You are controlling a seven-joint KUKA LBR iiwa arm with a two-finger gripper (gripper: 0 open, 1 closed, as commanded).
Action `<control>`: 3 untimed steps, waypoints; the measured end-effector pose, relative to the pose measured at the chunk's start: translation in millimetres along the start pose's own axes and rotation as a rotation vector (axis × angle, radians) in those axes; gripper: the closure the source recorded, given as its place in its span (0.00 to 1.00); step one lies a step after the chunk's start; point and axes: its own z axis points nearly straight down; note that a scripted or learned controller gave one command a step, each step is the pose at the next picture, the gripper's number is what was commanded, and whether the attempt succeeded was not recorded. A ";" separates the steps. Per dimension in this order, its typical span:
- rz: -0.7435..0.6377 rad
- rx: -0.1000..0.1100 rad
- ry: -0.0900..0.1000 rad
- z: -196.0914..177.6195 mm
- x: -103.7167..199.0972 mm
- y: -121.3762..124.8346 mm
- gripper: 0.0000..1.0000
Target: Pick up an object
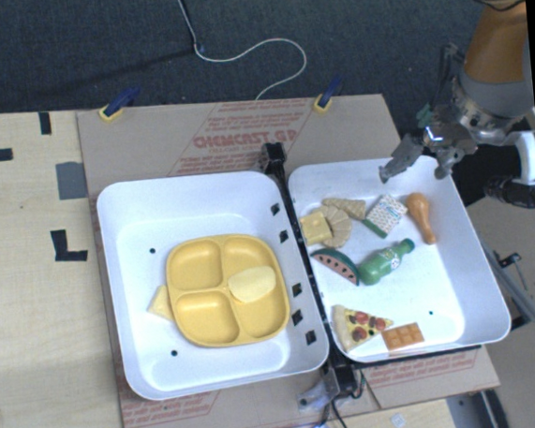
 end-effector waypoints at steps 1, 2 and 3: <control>-0.003 -0.013 -0.002 -8.3 0.2 2.0 0.00; -0.003 -0.009 -0.002 36.9 5.8 -0.4 0.00; -0.004 -0.009 -0.003 82.2 4.9 4.7 0.00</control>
